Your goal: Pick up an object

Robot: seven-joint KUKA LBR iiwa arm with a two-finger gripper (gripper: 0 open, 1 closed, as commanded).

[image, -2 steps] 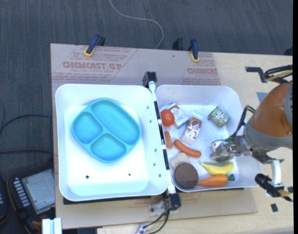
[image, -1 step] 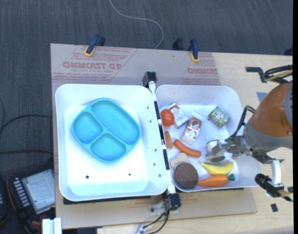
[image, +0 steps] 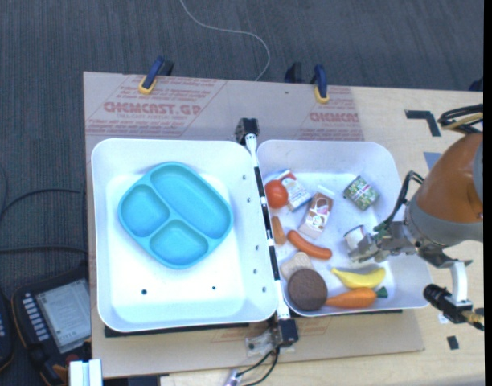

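The end effector [image: 365, 246], grip state indeterminable, hovered above the banana [image: 360, 277] in the right bin [image: 383, 155]; banana judged light, smooth, best gripped mid-length across its curve

We see a brown bench [image: 342, 107] with red writing on its top. Two white bins sit on it, side by side and touching. The left bin [image: 109, 296] is just left of the right bin [image: 375, 153]. Behind the bins, at the far edge of the bench, two clamps with yellow and blue parts [image: 153, 72] [image: 320, 87] grip the board.
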